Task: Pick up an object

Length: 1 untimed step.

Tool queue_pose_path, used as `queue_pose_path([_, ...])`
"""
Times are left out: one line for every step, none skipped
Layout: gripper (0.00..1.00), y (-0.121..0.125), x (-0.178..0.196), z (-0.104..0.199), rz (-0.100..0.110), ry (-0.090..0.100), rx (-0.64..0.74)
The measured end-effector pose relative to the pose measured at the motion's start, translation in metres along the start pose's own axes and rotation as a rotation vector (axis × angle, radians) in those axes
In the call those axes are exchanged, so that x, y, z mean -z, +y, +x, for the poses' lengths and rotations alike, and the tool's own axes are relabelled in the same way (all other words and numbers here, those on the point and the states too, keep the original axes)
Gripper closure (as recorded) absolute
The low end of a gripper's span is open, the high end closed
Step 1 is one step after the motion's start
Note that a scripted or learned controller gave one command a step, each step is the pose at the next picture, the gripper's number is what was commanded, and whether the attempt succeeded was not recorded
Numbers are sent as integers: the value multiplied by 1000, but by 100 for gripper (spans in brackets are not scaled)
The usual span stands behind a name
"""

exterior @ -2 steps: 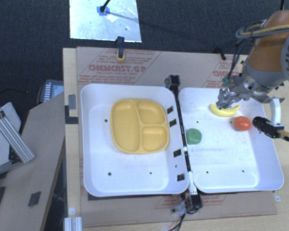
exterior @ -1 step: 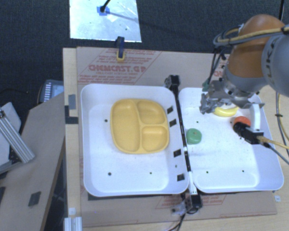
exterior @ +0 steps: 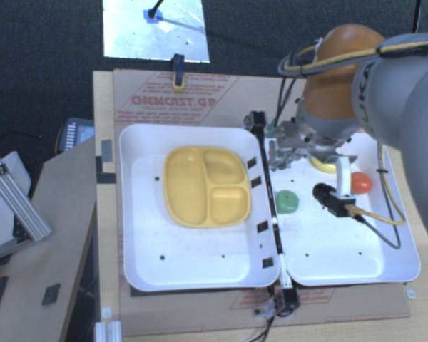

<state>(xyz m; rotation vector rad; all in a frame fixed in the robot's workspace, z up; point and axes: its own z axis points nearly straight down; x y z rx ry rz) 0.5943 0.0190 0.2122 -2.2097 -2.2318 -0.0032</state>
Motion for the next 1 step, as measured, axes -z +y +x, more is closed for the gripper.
queue_pose_path([100,8,3,55,-2,0,0])
